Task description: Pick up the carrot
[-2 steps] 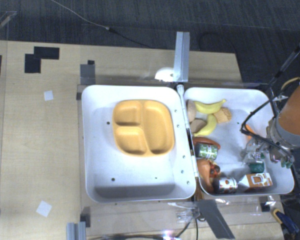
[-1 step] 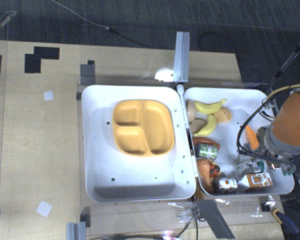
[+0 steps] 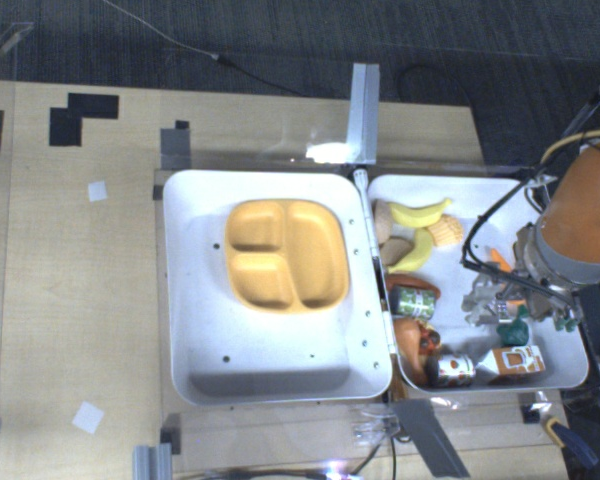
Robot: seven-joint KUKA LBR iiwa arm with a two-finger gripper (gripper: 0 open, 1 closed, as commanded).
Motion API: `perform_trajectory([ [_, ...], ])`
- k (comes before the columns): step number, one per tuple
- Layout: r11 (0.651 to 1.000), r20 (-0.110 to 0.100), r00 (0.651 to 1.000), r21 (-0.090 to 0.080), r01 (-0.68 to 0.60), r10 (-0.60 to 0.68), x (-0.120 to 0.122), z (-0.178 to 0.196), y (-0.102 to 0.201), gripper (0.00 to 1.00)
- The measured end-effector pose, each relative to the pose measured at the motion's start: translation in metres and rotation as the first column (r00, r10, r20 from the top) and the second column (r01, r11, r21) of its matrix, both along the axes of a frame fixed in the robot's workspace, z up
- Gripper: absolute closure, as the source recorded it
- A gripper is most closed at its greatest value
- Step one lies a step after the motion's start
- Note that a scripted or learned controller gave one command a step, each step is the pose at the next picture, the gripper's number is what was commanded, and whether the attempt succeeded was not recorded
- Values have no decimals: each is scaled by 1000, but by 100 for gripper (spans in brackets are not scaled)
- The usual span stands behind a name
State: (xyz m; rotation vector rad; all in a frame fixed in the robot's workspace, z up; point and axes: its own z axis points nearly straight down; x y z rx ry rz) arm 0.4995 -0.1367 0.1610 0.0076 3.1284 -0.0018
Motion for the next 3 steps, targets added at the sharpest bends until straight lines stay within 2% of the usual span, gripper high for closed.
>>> perform_trajectory([
  [1, 989, 1, 989, 1, 145, -145, 2, -71, -55, 100],
  [2, 961, 0, 961, 3, 277, -277, -9, 9, -14, 100],
  [3, 999, 1, 999, -1, 39, -39, 29, -70, -13, 100],
])
